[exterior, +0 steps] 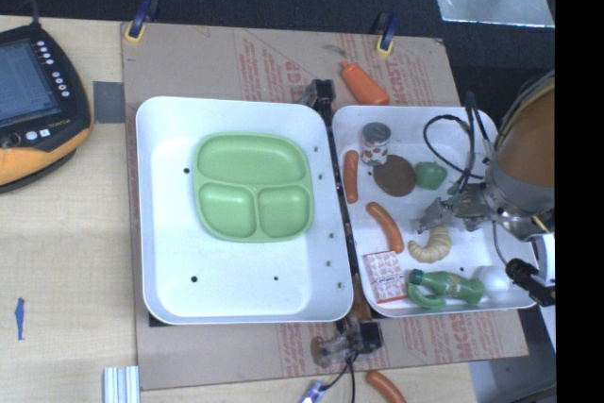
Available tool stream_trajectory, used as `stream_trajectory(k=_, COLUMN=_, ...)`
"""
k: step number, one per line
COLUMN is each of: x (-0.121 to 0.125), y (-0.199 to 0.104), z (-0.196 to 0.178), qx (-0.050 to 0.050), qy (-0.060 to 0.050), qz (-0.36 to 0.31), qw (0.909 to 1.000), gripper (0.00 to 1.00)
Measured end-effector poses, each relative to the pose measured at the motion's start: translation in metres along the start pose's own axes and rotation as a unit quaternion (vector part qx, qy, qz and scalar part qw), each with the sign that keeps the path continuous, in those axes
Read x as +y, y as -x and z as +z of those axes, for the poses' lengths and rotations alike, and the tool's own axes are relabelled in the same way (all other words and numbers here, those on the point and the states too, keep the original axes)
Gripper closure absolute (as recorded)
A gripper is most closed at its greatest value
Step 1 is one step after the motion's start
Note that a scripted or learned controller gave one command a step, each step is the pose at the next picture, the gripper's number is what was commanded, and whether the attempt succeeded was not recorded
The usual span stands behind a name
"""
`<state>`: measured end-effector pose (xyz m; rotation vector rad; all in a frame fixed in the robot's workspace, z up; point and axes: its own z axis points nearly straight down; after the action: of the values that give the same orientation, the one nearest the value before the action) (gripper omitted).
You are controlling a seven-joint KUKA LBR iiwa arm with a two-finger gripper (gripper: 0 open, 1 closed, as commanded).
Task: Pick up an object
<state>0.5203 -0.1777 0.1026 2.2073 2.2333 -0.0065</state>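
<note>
Croissant (pixel 430 245) lies toward the right bin's (pixel 396 120) near right corner, just under the gripper (pixel 436 214); whether that pincer is spread or pressed together cannot be told. Descend centred over the pastry's middle, clear of the sausage (pixel 384 226) and green bottle (pixel 444 288).

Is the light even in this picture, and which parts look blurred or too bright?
Camera view: soft, even light with faint shadows; the white bins look nearly overexposed; the gripper and arm are blurred; the croissant and green bottle lack sharp detail.

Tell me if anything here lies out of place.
Two things lie outside the bins: a carrot on the cardboard above the right bin, and a sausage on the cardboard below it. The rest sit inside.
</note>
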Motion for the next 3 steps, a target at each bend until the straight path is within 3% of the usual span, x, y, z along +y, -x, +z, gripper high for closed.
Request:
stream_trajectory(k=1, x=0.001, y=0.001, z=-0.010, qx=-0.002, qy=0.001, qz=-0.003, qw=1.0000, gripper=1.00)
stream_trajectory(k=2, x=0.001, y=0.001, z=-0.010, qx=-0.002, qy=0.001, qz=-0.003, qw=1.0000, gripper=0.00)
stream_trajectory(k=3, x=0.038, y=-0.042, z=-0.108, qx=0.002, qy=0.001, qz=0.004, qw=1.0000, gripper=0.00)
